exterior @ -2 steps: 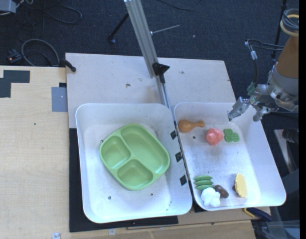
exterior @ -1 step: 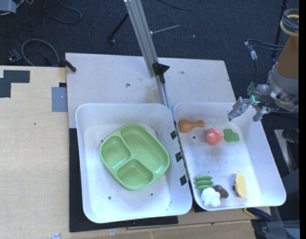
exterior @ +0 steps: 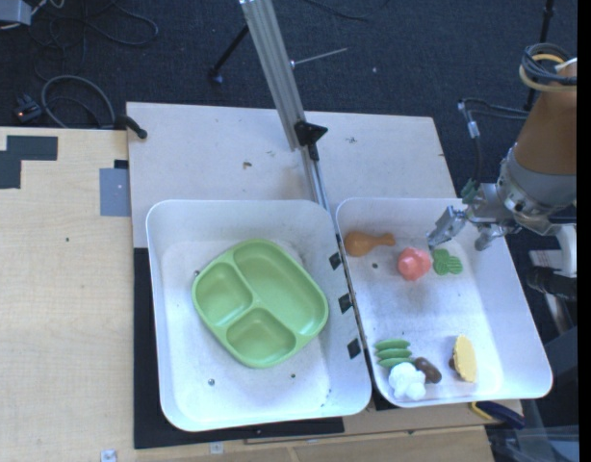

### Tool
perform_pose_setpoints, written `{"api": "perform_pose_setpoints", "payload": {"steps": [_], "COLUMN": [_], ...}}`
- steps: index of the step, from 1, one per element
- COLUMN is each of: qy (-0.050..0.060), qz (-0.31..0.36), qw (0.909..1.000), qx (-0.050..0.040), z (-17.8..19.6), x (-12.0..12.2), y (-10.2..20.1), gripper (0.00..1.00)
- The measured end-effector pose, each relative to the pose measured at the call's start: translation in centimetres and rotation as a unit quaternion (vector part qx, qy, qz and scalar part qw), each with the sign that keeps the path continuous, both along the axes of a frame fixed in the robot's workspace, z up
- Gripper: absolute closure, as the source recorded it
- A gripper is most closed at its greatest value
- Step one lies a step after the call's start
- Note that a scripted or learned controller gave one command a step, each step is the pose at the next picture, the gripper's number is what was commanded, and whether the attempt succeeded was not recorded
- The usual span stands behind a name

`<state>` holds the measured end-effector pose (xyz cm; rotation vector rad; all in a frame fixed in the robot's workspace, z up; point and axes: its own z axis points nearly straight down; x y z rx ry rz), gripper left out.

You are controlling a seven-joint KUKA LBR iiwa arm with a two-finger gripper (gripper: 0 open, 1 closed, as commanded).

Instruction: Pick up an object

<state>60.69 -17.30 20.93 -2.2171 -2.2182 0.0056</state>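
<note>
One gripper (exterior: pixel 466 227), empty, poised at the upper right of the right-hand bin (exterior: pixel 512 287).

The fingers stood apart with nothing between them, hanging above the bin's far corner. Just below and left lay a small green piece (exterior: pixel 448 264), touching a red round toy (exterior: pixel 413 264); further left lay an orange drumstick-shaped toy (exterior: pixel 367 243). Along the lower edge lay a green pod (exterior: pixel 393 351), a white lump (exterior: pixel 407 381), a brown piece (exterior: pixel 428 368) and a yellow corn-like toy (exterior: pixel 464 358). The left-hand bin (exterior: pixel 170 287) held a green divided tray (exterior: pixel 260 301). Risk judged: descending between the two touching items could nudge the round one away, or a finger could strike the bin wall.
</note>
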Motion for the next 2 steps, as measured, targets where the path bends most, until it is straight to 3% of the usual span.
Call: {"api": "perform_pose_setpoints", "payload": {"steps": [2], "qy": [-0.004], "qz": [-0.001], "qw": [1.0], "qx": [0.0007], "z": [-8.4], "x": [0.0], "y": [-0.6], "gripper": [0.0]}}
